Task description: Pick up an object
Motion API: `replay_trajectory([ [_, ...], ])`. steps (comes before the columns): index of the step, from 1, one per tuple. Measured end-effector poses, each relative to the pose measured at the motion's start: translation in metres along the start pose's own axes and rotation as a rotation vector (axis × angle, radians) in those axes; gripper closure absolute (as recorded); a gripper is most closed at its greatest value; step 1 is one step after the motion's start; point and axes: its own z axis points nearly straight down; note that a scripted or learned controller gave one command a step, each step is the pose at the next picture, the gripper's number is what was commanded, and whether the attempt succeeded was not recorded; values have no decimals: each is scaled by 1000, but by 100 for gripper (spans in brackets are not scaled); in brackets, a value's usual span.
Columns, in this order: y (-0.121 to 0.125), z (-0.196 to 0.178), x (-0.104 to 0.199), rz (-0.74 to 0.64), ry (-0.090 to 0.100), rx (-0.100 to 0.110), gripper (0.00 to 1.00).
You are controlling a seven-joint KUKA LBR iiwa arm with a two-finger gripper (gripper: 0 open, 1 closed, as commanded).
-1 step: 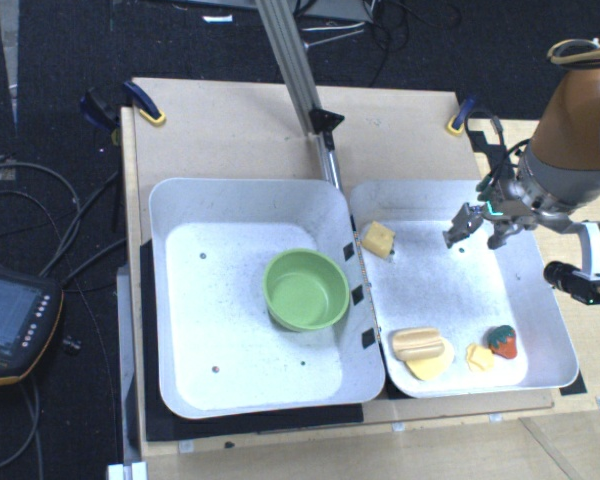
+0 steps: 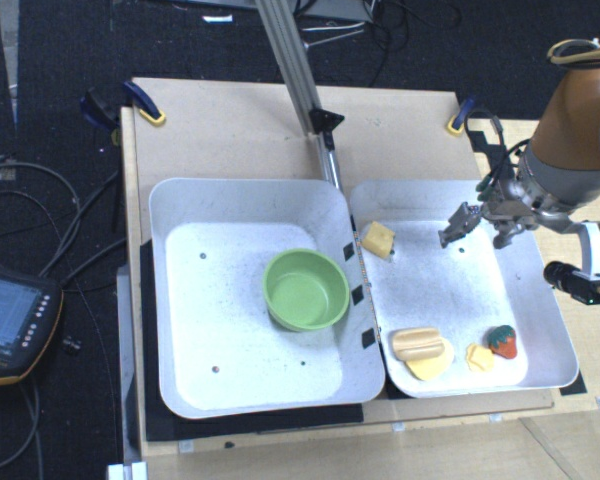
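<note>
Yellow and blocky, a small cheese-like wedge (image 2: 378, 239) lies at the far left of the right bin (image 2: 540, 298), its long axis running far-left to near-right. Above the bin's far right, the end effector (image 2: 480, 228) hovers with dark fingers spread, pinching nothing. Near the front wall sit a tan hot-dog bun (image 2: 420, 346), a yellow chunk (image 2: 480, 358) and a red strawberry (image 2: 502, 342). A glossy green bowl (image 2: 305, 289) stands upright in the left bin (image 2: 200, 298).

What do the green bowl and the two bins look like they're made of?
Green bowl: probably plastic, matte to satin, with uniform colour and a soft sheen on the rim. Left bin and right bin: likely thin moulded plastic, white with fine speckling, rounded corners and flared walls. No markings confirm either.
</note>
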Motion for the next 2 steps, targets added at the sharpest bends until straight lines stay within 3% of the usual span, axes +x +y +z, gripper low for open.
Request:
replay_trajectory([
  [2,-7,114,-1,0,1,4,0],
])
